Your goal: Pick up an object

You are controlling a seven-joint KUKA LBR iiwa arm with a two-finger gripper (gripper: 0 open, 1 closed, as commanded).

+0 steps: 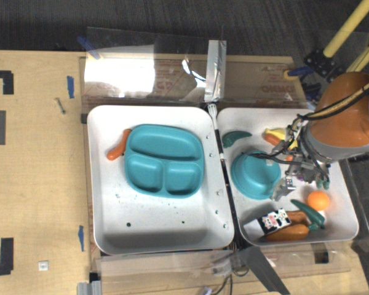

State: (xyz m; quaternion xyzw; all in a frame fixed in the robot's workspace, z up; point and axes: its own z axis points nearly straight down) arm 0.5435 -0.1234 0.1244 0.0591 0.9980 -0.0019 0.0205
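In the right bin (347,226) lie a teal bowl (253,176), a small teal piece (235,138), a yellow and orange toy (273,135), an orange ball (318,200), a carrot with a green top (293,229) and a small black and white item (273,220). My gripper (285,183) hangs low over this bin, at the bowl's right rim and left of the orange ball. Nothing shows as held in it. The wrist and its cables hide the bin floor beneath them.
The left bin (104,214) holds a teal divided plate (163,160) with an orange sausage-shaped toy (118,146) at its left edge. A ridge (220,165) separates the two bins. The arm's orange band (344,118) stands over the right bin's far right corner.
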